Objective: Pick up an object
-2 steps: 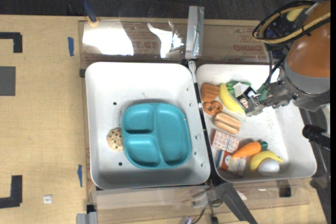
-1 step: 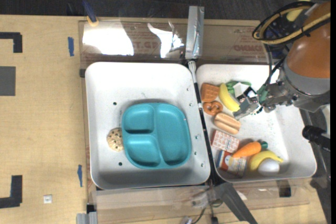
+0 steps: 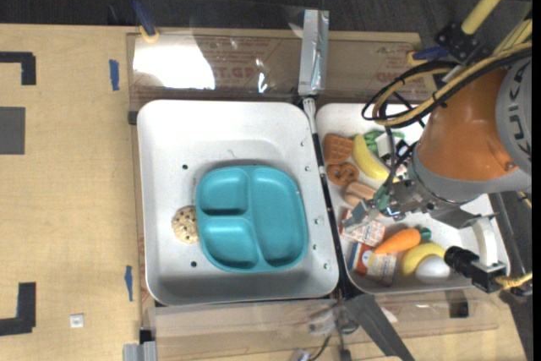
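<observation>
1. Orange-banded grey arm (image 3: 473,139) hangs over the right white bin (image 3: 499,207); gripper (image 3: 390,197) state: cannot tell.
2. Candidates crowd that bin's left half: yellow plastic banana (image 3: 369,156), orange plastic carrot (image 3: 397,241).
3. Risk: clutter, so the grasp may slip or nudge neighbours.

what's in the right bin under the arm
In the right bin: a banana, a waffle, a carrot, a lemon and small packets. The arm covers the bin's right half.
</observation>
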You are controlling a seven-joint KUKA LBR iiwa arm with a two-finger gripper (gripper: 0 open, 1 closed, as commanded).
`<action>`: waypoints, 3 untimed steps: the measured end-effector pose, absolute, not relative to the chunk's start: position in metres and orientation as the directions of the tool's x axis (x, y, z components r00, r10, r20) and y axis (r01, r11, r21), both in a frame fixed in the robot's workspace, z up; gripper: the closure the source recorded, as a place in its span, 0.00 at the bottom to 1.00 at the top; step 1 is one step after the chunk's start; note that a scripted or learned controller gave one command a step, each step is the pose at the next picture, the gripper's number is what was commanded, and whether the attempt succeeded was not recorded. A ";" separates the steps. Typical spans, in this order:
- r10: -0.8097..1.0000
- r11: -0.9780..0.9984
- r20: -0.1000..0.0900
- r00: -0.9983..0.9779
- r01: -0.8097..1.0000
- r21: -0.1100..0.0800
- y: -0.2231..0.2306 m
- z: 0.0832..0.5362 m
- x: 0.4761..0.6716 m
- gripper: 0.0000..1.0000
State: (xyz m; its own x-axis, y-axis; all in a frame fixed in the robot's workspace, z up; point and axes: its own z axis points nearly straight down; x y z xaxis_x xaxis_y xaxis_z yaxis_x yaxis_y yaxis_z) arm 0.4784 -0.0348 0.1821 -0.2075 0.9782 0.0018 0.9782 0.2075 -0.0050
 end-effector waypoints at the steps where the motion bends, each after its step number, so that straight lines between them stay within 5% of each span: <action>1: 1.000 -0.026 -0.001 0.026 1.000 0.001 -0.079 0.184 0.524 0.00; 2: 1.000 -0.027 -0.002 0.027 1.000 0.010 -0.117 0.089 0.610 0.00; 3: 1.000 -0.024 -0.003 0.024 1.000 0.011 -0.116 0.099 0.610 1.00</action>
